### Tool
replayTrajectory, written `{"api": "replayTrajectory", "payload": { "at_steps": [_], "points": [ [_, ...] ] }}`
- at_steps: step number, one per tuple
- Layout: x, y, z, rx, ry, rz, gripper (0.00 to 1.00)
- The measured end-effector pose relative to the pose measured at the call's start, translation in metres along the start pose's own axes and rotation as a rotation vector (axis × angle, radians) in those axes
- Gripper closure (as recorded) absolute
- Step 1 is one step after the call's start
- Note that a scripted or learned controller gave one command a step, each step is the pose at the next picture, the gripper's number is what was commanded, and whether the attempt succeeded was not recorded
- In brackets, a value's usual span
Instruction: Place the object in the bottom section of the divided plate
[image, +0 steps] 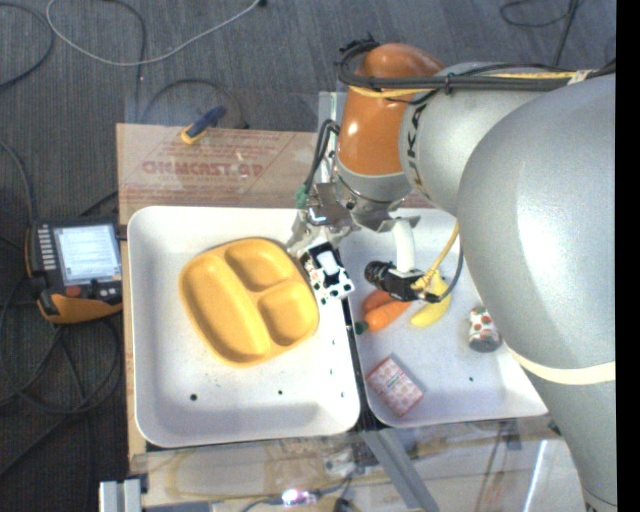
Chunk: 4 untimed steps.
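On the worktop's two white bins (150, 330), my gripper (325, 270) hangs at their divide — grip unreadable — near the carrot-like object (385, 312) in the right bin, probably light and slick — best pinched mid-body — for the yellow divided plate (250, 298).

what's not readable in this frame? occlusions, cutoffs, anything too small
- Hand, camera view: the wrist above covers most of it, so its fingers and any grasp can't be read.
- Right bin: the arm hides its far and right parts.
- Carrot and banana: a black part of the arm lies across their upper ends.
- Cup: arm cuts off its right side.
- Packet: print too small to read.
- Plate: fully visible.
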<state>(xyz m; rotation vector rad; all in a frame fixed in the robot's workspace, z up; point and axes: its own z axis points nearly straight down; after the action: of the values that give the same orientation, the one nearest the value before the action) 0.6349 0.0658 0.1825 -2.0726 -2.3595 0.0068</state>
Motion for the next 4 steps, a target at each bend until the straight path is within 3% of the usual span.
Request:
{"api": "replayTrajectory", "payload": {
  "at_steps": [1,2,3,4],
  "points": [
    [0.088,0.044,-0.016,-0.001,0.000,-0.001,1.00],
    [0.087,0.044,-0.016,-0.002,-0.003,-0.001,0.00],
    [0.075,0.043,-0.181,-0.003,-0.002,0.475,0.00],
    [0.016,0.035,-0.251,-0.003,-0.001,0.451,0.00]
  ]
}}
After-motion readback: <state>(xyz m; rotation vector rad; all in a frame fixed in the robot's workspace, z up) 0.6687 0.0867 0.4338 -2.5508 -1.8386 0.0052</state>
